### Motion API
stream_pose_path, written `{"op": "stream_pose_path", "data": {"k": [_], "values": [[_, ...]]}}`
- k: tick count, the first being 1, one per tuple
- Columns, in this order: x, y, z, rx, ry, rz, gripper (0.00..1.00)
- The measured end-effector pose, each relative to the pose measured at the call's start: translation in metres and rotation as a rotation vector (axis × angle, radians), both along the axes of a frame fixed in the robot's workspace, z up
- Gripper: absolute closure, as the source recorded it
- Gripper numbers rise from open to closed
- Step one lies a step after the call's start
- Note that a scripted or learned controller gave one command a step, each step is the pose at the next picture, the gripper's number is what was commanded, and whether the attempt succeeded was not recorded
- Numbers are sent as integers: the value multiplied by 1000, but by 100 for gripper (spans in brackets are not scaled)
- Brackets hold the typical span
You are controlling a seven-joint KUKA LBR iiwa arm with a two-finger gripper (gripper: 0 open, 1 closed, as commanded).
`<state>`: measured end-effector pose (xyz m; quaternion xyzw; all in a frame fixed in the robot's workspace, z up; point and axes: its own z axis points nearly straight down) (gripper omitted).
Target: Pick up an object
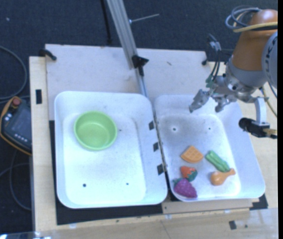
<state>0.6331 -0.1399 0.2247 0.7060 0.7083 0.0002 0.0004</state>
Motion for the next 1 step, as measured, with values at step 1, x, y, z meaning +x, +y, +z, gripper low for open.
{"op": "stream_pose_path", "data": {"k": [1], "values": [[0,0,0,0,0,0,0]]}}
